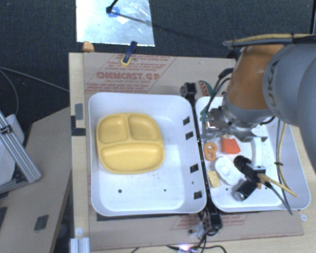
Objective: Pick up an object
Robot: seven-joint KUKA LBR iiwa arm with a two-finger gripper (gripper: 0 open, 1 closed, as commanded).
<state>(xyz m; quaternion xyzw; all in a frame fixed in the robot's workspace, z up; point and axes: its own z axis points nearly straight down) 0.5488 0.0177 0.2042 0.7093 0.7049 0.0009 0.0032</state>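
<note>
A grey KUKA arm [300, 83] with an orange band [250, 78] reaches in from the right over the right bin [300, 194], one of two shallow white bins set side by side on a sheet of red-lettered cardboard [131, 74]. Its gripper [216, 124] hangs over the far left part of that bin, close to the wall shared with the left bin [147, 196]. The wrist hides the gripper from above, so whether the claw is spread or pressed together cannot be told, and nothing is seen held in it.

The small things open to picking lie in the right bin's left half. A red-orange block [230, 145] sits just on the near side of the gripper, with an orange ring [210, 151] just to its left. A white lump [226, 168] lies nearer still, and a pale yellow piece [214, 179] rests at its near left.

A yellow divided tray [130, 143] lies flat in the far half of the left bin. A silvery sheet [116, 15] lies on the dark floor beyond the bench.
</note>
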